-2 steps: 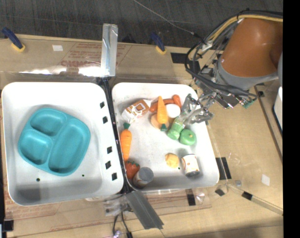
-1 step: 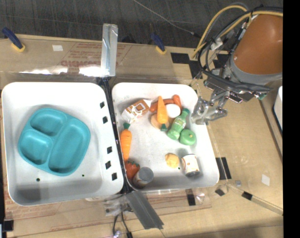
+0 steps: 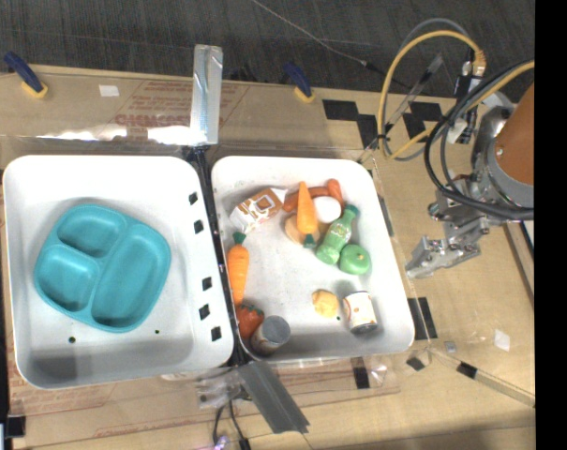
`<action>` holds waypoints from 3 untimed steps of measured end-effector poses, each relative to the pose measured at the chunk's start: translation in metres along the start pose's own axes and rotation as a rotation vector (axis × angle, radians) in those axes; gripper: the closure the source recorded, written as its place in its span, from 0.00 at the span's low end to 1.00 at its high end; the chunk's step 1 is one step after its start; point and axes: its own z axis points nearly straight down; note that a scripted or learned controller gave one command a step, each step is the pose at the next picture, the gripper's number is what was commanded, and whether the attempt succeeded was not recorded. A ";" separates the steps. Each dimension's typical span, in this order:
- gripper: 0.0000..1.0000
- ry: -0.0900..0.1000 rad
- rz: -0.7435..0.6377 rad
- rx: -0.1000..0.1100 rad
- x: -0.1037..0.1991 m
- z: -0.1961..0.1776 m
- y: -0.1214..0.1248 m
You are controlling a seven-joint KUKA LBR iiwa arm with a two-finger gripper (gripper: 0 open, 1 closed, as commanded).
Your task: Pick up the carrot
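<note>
Cardboard-lined bench, faint unreadable red print, carrot

A: What is getting lost near the gripper?

B: Its fingers are blurring into one pale shape, their gap unreadable, while the arm above it is running off the right edge.

A: And to its left?

B: A grey can is hiding part of a red item.

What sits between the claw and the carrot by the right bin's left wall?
Camera view: a green bottle and green apple lie between claw and orange carrot.
</note>
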 end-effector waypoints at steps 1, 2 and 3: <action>1.00 -0.001 -0.316 0.002 -0.006 -0.041 -0.052; 1.00 -0.007 -0.650 -0.006 -0.057 0.070 -0.138; 1.00 -0.003 -0.976 0.002 -0.031 0.044 -0.140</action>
